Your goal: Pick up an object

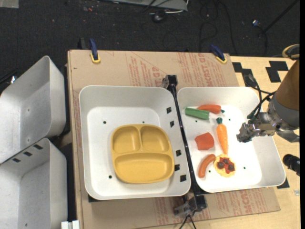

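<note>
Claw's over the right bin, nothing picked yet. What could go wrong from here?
1. The claw sits right of the toy food, so it may close on bare bin floor.
2. The upright carrot, red block, sausage and pizza piece lie close together; a grab could catch two or knock one aside.
3. The green piece touches the second carrot, so either may slip.

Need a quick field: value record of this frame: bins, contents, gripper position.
left bin: holds a yellow divided plate
right bin: holds toy foods
foods: green piece, orange-red piece, carrot, red block, sausage, small pizza
gripper: over the right bin's right half, right of the carrot, apart from it
gripper fingers: cannot tell
held object: none seen
</note>
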You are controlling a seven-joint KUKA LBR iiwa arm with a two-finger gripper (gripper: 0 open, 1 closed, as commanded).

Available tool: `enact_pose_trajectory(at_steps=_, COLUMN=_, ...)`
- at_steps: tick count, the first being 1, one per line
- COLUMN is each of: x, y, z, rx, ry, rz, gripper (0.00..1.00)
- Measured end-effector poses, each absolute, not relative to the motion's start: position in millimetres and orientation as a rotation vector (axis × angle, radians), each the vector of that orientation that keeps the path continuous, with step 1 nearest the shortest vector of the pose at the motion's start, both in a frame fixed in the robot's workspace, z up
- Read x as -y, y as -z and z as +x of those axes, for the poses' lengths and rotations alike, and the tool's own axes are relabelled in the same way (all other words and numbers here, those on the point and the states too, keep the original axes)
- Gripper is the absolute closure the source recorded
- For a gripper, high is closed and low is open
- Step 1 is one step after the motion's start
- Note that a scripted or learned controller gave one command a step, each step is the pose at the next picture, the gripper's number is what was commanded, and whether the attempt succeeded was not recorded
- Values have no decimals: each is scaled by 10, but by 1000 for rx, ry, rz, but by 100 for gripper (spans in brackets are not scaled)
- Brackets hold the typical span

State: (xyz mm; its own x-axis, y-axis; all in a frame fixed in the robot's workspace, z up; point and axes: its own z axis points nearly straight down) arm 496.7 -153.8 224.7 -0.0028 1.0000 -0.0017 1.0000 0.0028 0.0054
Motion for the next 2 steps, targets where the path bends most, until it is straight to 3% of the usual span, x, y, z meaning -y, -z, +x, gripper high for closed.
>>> enact_pose_trajectory(at_steps=1, x=1479, y=-2710, z=5038, rx=-2223, ry=-4, rz=2214, gripper=100)
enact_pose_trajectory(at_steps=2, x=1009, y=-2572, z=5353, rx=-2229, ry=-2, rz=2212, gripper=100)
